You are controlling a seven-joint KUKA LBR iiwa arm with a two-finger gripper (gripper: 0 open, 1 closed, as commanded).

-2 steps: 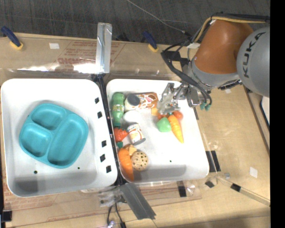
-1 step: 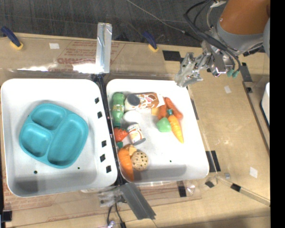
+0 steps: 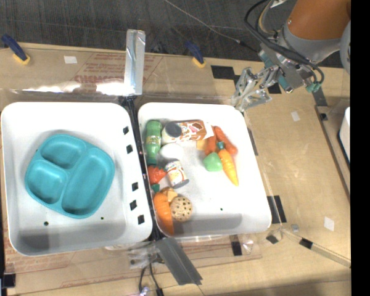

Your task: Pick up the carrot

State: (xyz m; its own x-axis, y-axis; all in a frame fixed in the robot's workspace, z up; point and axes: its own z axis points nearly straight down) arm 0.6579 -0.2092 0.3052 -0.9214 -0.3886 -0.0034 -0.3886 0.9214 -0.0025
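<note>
At the near edge of the right bin point(image 3: 253, 217), a cookie point(image 3: 181, 208) was seen beside an orange toy. Farther in, the carrot point(image 3: 229, 164) lay toward three o'clock, tip nearward, touching a green pepper point(image 3: 213, 162). Beyond the bin's one o'clock corner, the tool point(image 3: 251, 90) hung over the tabletop point(image 3: 296, 165), fingers apart, nothing held. A descent across the carrot's width would likely be best judged, clear of the pepper.
</note>
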